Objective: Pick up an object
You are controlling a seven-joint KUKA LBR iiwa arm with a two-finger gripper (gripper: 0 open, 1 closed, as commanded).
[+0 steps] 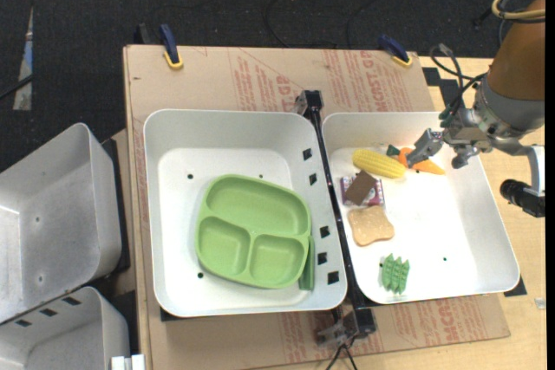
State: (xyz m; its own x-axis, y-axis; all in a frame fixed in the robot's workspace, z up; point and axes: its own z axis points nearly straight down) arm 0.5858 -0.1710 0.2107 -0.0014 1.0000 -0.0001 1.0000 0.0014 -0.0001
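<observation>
The gripper (444, 147) hangs over the right bin (468, 221) near the yellow corn (379, 163), while a green divided plate (253, 231) lies in the left bin (173, 152).

You see a dark speckled floor (78, 4) around the cardboard-topped bench (243, 74) — black cables (303, 0) trail across it, and spare white bins (52, 212) sit at left.

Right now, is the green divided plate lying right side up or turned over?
Right side up. The green divided plate lies flat in the left bin, and its three hollow compartments face upward.
</observation>
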